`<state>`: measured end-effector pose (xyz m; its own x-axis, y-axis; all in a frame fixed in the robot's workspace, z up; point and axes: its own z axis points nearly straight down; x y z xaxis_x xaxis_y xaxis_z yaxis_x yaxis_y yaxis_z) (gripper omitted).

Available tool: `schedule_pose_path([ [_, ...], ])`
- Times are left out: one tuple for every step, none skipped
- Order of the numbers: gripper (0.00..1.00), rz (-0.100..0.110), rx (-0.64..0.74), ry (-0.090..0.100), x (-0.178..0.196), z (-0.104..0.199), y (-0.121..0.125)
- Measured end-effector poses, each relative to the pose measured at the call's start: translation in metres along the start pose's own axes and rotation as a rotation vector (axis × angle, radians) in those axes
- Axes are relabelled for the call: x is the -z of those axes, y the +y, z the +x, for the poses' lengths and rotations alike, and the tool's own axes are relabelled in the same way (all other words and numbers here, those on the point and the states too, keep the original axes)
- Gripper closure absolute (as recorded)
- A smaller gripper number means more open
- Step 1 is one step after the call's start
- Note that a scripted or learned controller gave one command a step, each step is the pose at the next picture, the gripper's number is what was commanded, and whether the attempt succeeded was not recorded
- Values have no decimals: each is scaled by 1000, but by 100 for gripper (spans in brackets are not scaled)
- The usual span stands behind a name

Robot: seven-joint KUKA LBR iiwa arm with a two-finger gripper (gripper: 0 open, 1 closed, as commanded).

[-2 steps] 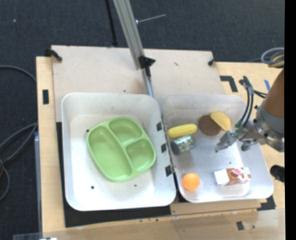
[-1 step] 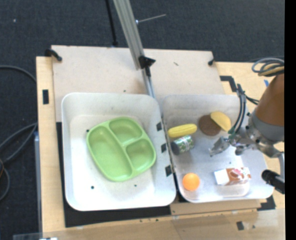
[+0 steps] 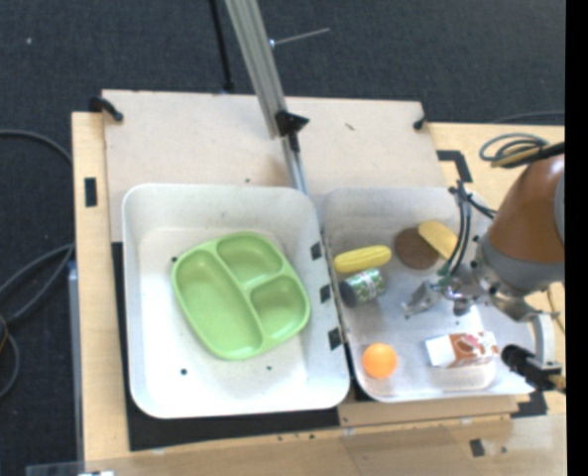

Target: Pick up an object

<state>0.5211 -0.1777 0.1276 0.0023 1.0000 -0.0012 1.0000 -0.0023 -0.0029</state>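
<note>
Objects for picking, right bin (image 3: 373, 206): yellow corn cob (image 3: 362, 259), small can (image 3: 364, 286), brown disc (image 3: 415, 248), orange ball (image 3: 379, 361), red-white carton (image 3: 461, 349).
Gripper (image 3: 434, 296) hovers mid-bin among them, fingers spread, gripping nothing; left bin (image 3: 145, 216) bears green divided plate (image 3: 240, 294).

Green divided plate (image 3: 240, 295) showing smooth, glossy plastic; 2 white bins (image 3: 145, 266) appearing matt plastic; surface (image 3: 194, 137) looking like pale, matt board; slanted pole (image 3: 249, 38) gleaming as ribbed metal; orange ball (image 3: 379, 361) appearing smooth.
</note>
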Motion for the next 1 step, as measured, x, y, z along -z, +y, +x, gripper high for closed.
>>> schedule_pose_path([
  [100, -8, -5, -1, 14, -1, 2],
])
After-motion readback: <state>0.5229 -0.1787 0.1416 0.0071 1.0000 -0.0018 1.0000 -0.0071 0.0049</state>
